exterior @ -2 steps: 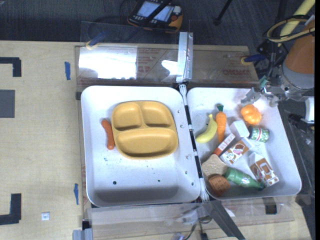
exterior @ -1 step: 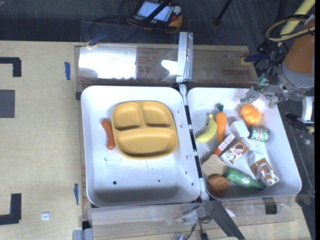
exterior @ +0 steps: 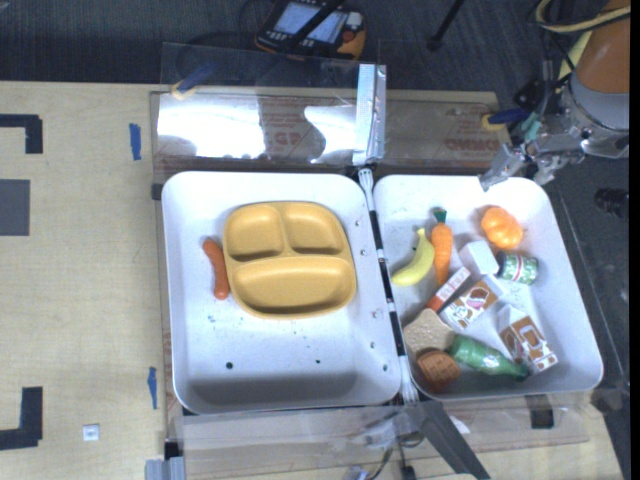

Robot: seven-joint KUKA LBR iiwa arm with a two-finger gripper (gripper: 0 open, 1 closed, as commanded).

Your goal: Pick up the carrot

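Claw (exterior: pixel 512 164) hangs beyond orange, green-topped carrot (exterior: pixel 441 244).

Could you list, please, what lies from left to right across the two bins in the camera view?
Sausage → yellow divided plate → banana → carrot → orange; the gripper hangs at the right bin's far right corner.
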